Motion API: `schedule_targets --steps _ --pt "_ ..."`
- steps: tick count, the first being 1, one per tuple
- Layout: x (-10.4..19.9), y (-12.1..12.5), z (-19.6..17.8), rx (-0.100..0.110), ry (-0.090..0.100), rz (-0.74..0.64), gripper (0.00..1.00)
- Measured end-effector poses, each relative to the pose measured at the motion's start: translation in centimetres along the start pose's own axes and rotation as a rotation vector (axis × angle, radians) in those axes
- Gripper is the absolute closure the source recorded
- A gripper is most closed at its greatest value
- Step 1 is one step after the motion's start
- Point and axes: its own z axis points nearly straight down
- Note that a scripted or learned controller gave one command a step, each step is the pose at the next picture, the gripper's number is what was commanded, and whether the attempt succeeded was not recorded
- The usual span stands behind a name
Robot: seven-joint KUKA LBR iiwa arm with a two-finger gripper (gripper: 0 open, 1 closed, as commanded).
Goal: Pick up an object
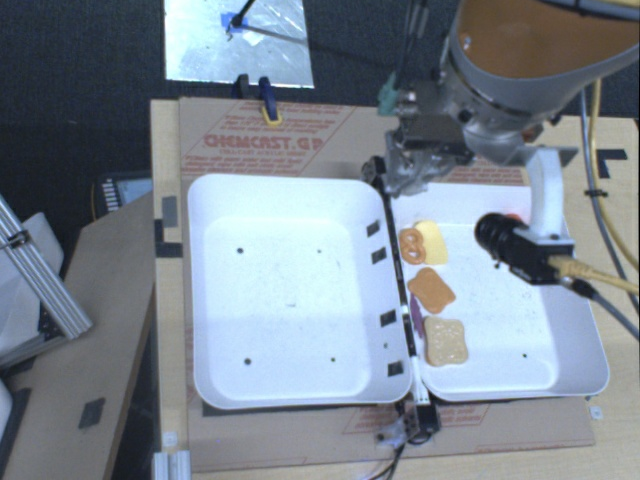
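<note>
The pincer (415,173) is hanging over the right bin's (570,363) far left corner, its state impossible to tell, while toast (446,341), a cracker (431,289) and a pretzel (411,246) are lying below.

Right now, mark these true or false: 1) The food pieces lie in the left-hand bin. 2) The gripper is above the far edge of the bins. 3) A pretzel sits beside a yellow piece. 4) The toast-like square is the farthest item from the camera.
1) False: the pretzel, yellow piece, orange piece and toast-like square lie in the right bin, not the left bin.
2) True: the gripper is near the bins' far edge.
3) True.
4) False: it is the nearest of them.
</note>
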Motion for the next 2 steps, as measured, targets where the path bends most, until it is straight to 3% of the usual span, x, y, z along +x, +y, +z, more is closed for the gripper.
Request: schedule_targets --steps 1,2 --pt "8.2 0.0 4.2 0.010 -0.002 -0.008 1.00" --pt "7.7 0.1 2.8 0.005 -0.001 -0.001 1.00"
